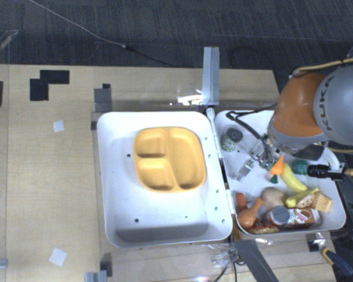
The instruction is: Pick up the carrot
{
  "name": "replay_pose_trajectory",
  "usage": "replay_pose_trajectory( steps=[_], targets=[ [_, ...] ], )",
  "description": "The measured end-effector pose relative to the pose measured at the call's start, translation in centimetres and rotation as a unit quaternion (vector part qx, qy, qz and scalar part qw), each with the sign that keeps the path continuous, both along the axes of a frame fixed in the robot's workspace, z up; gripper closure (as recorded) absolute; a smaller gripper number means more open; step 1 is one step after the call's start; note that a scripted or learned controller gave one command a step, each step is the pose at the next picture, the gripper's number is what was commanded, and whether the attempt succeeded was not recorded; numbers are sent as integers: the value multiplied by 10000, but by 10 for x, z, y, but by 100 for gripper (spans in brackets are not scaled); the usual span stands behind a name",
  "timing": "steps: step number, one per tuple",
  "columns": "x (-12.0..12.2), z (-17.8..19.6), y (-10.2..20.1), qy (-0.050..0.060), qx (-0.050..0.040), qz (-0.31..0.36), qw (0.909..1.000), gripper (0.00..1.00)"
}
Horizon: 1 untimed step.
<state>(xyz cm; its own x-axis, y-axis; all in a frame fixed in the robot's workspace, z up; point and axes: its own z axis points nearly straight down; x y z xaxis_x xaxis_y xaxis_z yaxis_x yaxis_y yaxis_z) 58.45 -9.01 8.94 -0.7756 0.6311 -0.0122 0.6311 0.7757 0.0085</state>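
My claw (259, 158): down inside the right bin (340, 215), near its middle; I cannot tell how wide it stands or whether anything sits in it, the metal parts are too small and cluttered to read.
Carrot (276, 166): a small orange piece just beside my claw on the side nearer my arm, touching the top end of the banana.
Banana (294, 179): yellow, slanting away from my claw toward the bin's near corner.
Rest of the right bin: a heap of toy food along the near wall, below my claw, with a bottle lying on its side (292, 217), a pale round piece (272, 195) and orange-brown pieces (246, 210).
Left bin (117, 186): well away from my claw, across the dividing rims.
Yellow tray (168, 158): three compartments, lying in the left bin.
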Motion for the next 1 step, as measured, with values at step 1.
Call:
replay_pose_trajectory(
  steps=[1],
  targets=[
    [32,100,40,2,-20,1863,9825,0]
  ],
)
